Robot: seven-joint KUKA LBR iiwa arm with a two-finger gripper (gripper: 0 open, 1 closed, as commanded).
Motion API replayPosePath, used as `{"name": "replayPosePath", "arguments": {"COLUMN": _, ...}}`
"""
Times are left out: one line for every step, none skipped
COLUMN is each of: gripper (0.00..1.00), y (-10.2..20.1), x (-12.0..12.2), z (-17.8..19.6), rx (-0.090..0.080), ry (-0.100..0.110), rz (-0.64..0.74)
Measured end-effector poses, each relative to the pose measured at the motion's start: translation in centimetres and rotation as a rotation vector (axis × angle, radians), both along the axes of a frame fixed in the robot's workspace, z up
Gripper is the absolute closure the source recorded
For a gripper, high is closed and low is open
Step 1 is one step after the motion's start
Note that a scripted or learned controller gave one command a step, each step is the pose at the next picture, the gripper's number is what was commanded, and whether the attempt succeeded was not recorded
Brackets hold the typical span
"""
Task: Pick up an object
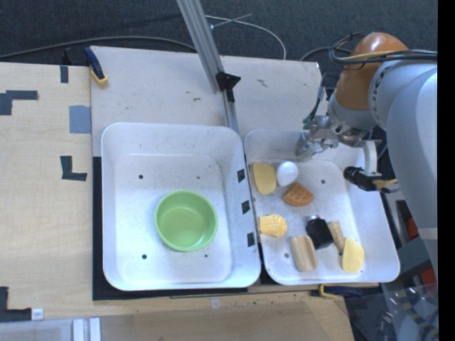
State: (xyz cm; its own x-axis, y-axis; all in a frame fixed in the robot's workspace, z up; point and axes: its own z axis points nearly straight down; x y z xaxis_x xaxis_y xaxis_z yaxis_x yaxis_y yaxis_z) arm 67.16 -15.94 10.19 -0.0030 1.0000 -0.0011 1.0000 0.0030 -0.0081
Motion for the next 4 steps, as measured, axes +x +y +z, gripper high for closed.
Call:
{"name": "replayPosePath", "arguments": {"gripper": 1.0, "y": 0.5, "x": 0.0, "z": 6.3, "rx": 0.0, "ry": -0.014, "rz": -0.001}}
{"name": "replayPosePath", "arguments": {"gripper": 1.0, "y": 0.9, "x": 0.3, "z": 12.6, "rx": 0.0, "ry": -0.013, "rz": -0.001}}
{"name": "replayPosePath", "arguments": {"gripper": 1.0, "y": 1.0, "x": 0.4, "z": 13.7, "rx": 0.001, "ry": -0.009, "rz": -0.001}}
{"name": "replayPosePath", "arguments": {"gripper": 1.0, "y": 6.8, "x": 0.9, "z": 12.6, "rx": 0.003, "ry": -0.006, "rz": 0.004}}
